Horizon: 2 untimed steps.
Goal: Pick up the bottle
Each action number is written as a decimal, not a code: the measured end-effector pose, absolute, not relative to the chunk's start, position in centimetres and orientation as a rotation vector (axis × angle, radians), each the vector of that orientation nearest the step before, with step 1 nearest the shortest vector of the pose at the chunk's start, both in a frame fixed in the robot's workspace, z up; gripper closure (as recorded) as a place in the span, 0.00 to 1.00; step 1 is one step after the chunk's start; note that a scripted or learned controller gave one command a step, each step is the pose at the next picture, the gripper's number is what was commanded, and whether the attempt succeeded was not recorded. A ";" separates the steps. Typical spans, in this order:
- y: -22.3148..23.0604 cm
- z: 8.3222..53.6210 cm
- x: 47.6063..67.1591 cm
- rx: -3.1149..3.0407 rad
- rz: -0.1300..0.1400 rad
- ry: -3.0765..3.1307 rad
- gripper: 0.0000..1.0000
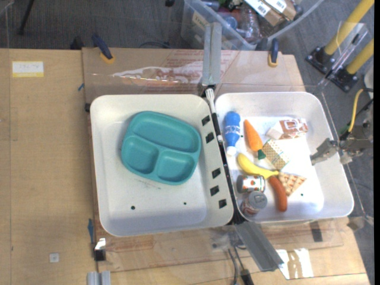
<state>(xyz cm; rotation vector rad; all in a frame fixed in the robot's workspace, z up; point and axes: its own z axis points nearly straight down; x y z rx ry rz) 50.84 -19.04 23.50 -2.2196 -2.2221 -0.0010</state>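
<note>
Gripper sat at the right bin's right rim, over bare white floor; whether its claw was released or clenched I cannot tell. Toward the middle lay a waffle slice, sausage, banana and carrot. Well apart, the blue-and-white bottle lay along the bin's left wall, beside the carrot.

A light wooden bench fills most of the view from above. At twelve o'clock, beyond its far edge, lies dark grey carpeted floor. A clear plastic crate heaped with assorted packaged items stands on that floor near one o'clock. At two o'clock, a yellow pole rises from a black base. Lighting is even and soft.
</note>
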 end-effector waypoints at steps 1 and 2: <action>-12.4 12.3 55.6 -2.091 -0.002 -2.347 0.00; -11.8 9.1 57.9 -2.078 -0.009 -2.370 0.00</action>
